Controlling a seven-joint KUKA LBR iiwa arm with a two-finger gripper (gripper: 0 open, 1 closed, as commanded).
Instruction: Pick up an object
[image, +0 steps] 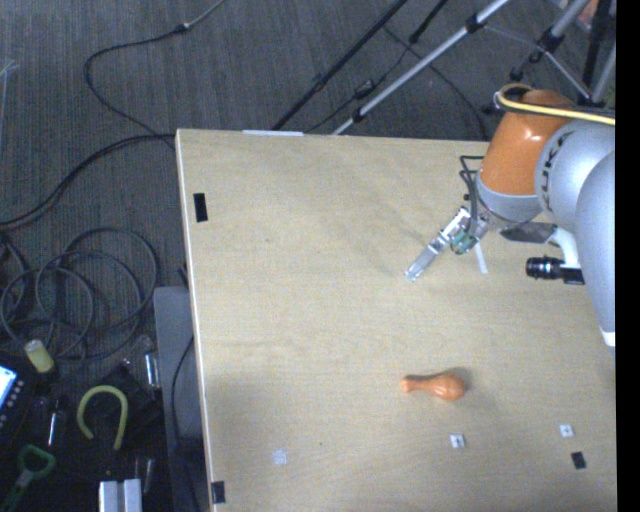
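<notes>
Camera view: the tan bench (300, 300) has its left edge running down beside a carpeted floor (90, 120) strewn with black cables (80, 290), and its far edge lies near the tripod legs (420, 55). Most of the bench surface is bare. The grey and orange arm (530, 160) reaches in at the upper right, its jaws spread wide above the bench with nothing between them. The orange pear-shaped object (435, 386) lies on its side towards the near edge, well apart from the jaws. The dark lettering on the arm is too blurred to read. Small black tabs (200, 207) carry no legible writing.
</notes>
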